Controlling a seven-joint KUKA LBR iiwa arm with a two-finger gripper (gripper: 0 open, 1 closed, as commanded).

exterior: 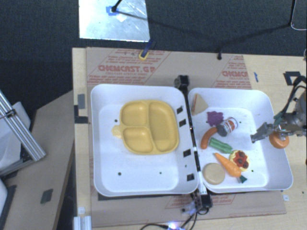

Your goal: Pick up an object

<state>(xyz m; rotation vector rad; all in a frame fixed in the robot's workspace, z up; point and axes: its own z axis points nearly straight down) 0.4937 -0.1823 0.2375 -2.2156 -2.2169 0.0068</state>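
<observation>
The right bin [268, 176] holds several toy foods. A tan sandwich wedge [198, 103] lies at its far left. Near the middle are purple grapes [215, 117], a small can [227, 126], an orange sausage [207, 137] and a green cucumber [220, 144]. Closer to the front lie a carrot [227, 163], a pizza slice [240, 159] and a round tan cookie [214, 173]. My gripper [255, 136] reaches in over the bin's right side, above bare floor. It is to the right of the can and pizza slice and touches no toy.
The left bin [105, 176] holds a yellow divided plate [146, 127]. A black hinge strip [188, 128] separates the two bins. A shiny metal sheet [114, 13] lies beyond the bench. Cables run across the dark floor at the back.
</observation>
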